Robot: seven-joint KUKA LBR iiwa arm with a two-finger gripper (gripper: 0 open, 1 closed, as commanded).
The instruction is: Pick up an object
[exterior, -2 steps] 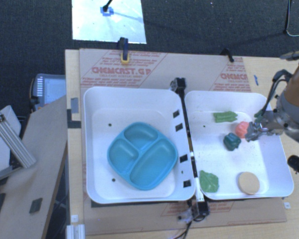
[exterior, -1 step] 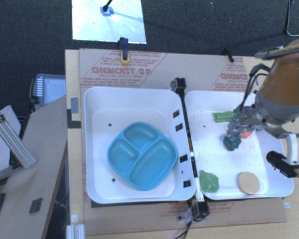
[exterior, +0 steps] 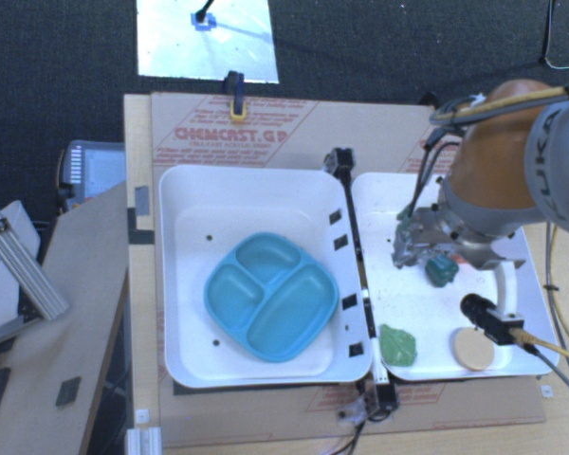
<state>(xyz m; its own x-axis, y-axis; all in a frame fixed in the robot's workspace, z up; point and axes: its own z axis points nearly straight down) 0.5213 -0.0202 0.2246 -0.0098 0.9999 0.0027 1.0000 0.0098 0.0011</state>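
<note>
The grey arm with its orange band reaches in over the right-hand shallow white bin point(exterior: 384, 197), and its two-finger gripper point(exterior: 410, 245) hangs low over the middle of that bin, near the divider shared with the left-hand white bin point(exterior: 256, 183); whether it is spread or pressed together cannot be told, since the wrist hides it. Just beside it lies a small dark teal lump point(exterior: 442, 271), probably the object being sought, though nothing can be seen gripped. A green crumpled soft piece point(exterior: 396, 345) lies by the near edge of the right bin, close to the divider, and a tan flat disc point(exterior: 473, 349) lies further along that edge, towards the near right corner. A light blue compartmented plastic plate point(exterior: 271, 296) lies flat in the left bin, well away from the reach.
</note>
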